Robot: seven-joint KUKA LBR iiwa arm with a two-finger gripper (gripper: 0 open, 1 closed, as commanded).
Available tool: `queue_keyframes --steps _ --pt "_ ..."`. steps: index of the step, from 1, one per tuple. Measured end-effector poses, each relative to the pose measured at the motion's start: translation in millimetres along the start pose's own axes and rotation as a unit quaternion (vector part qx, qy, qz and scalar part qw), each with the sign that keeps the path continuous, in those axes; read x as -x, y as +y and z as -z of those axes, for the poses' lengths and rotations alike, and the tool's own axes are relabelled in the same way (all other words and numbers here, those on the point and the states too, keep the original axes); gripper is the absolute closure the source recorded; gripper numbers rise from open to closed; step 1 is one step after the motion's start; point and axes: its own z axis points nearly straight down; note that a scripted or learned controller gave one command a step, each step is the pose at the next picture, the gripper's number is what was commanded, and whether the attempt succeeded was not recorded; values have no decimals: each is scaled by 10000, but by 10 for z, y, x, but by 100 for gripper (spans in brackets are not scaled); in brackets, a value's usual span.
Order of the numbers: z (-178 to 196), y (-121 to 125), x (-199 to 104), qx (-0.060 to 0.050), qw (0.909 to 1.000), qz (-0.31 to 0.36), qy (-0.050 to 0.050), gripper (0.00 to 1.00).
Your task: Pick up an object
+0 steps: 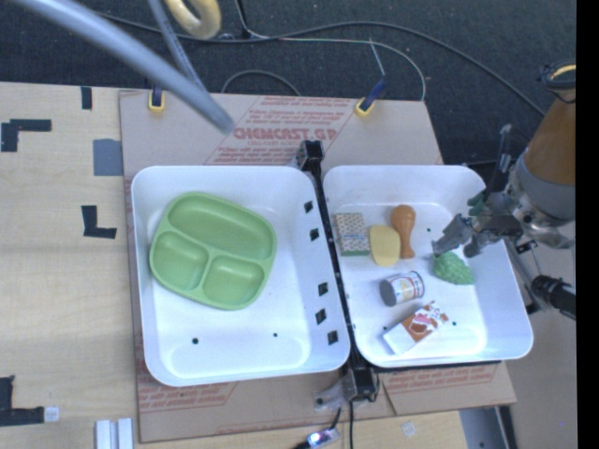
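Over the right bin [505, 340], from my one overhead camera, I see the end effector [457, 241] low above the green lump [454, 268], and I cannot tell from this angle how it is set, nor whether it touches the lump. Nothing looks lifted yet: the lump, can [401, 289], yellow block [384, 245], brown piece [403, 227] and carton [416, 328] all lie on the bin floor. I judge the pick not yet done, with grasp and lift left; the left bin [281, 340] holds a green tray [212, 249].
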Motion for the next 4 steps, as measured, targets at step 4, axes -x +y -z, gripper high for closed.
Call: queue_keyframes --steps 4 --pt "-294 537 -2115 -16 10000 27 8 100"
